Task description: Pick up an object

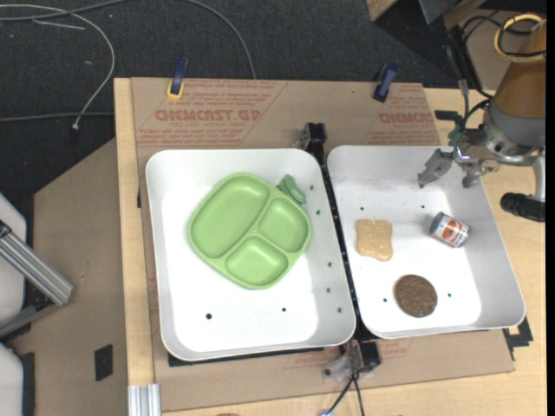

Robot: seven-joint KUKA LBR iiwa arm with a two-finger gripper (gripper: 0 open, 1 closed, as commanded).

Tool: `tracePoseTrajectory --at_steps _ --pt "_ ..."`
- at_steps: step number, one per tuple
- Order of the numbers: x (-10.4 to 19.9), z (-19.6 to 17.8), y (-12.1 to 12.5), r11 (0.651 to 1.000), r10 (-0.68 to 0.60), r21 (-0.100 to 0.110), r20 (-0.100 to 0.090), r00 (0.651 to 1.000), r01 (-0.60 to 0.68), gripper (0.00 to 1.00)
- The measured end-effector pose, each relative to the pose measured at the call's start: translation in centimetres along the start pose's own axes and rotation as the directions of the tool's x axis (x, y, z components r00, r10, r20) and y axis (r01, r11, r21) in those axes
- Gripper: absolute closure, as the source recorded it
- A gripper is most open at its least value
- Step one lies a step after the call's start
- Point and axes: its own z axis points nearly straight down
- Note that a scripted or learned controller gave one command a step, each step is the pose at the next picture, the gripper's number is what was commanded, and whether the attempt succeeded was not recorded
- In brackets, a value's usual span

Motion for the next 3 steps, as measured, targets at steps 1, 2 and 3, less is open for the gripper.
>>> tracePoseTrajectory --at_steps 1,2,3 --pt "0.8 6.0 -0.3 1.000 -0.002 0.003 -0.001 1.000 0.002 0.00" --pt "0.8 4.4 0.0 1.000 -0.002 -0.006 0.001 1.000 0.002 1.00" --pt "0.2 -0.2 0.2 1.000 -0.001 -0.011 0.004 1.000 0.001 1.00"
